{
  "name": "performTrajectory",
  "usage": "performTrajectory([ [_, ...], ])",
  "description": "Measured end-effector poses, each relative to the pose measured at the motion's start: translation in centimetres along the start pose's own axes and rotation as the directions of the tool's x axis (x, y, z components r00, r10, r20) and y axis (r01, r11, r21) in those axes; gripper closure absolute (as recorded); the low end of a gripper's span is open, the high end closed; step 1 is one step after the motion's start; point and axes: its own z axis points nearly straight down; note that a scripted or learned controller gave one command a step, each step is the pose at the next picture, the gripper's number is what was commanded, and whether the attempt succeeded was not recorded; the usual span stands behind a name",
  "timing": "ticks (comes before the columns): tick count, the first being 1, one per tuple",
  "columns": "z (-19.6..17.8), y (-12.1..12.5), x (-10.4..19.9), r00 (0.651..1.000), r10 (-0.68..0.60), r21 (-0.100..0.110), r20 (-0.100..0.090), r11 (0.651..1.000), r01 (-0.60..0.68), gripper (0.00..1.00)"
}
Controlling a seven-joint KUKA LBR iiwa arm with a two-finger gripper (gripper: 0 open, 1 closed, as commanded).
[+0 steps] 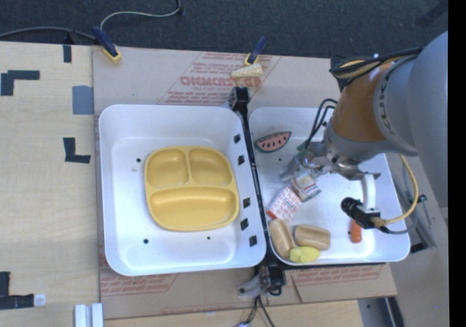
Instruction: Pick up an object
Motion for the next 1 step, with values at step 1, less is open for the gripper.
performTrajectory([
  [1, -8.74, -5.37, 2.62, 1.0, 0.0, 0.01, -0.004, 1.0, 0.0, 1.0],
])
